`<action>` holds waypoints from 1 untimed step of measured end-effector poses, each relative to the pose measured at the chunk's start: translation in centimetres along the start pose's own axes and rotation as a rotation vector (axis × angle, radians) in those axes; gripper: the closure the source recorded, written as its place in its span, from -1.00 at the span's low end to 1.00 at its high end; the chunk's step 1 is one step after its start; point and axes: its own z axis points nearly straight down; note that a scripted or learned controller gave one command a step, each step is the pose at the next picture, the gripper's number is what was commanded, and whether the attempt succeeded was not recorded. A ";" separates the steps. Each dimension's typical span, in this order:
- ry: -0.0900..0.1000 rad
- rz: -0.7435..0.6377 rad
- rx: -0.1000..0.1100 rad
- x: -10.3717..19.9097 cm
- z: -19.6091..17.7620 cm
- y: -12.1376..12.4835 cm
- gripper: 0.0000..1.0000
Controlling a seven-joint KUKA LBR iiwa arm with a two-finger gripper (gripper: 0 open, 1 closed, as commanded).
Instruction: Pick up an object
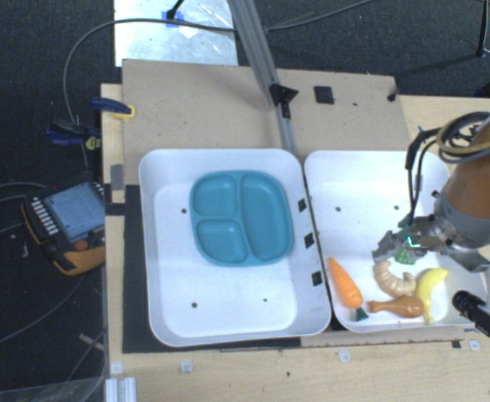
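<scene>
Camera view: two shallow white bins side by side on a brown bench, seen from above at a slant.
Left bin [157,304]: holds a teal three-compartment plate [242,218], upper centre.
Right bin [349,187]: toy food clustered toward 5 o'clock.
Carrot [345,284]: orange, tapered, green tip pointing to 5 o'clock, lying near the bin's left wall.
Shrimp [393,281]: pale, curled, between carrot and banana.
Banana [431,286]: yellow, curved, at 3 o'clock of the shrimp.
Drumstick [397,307]: tan-brown, along the bin's bottom wall, beneath the shrimp.
Gripper [404,248]: just above the shrimp at 12 o'clock, green light showing; finger spacing cannot be made out, nothing visibly held.
</scene>
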 end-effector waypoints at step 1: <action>0.000 0.000 -0.001 0.0 0.0 0.0 -1.00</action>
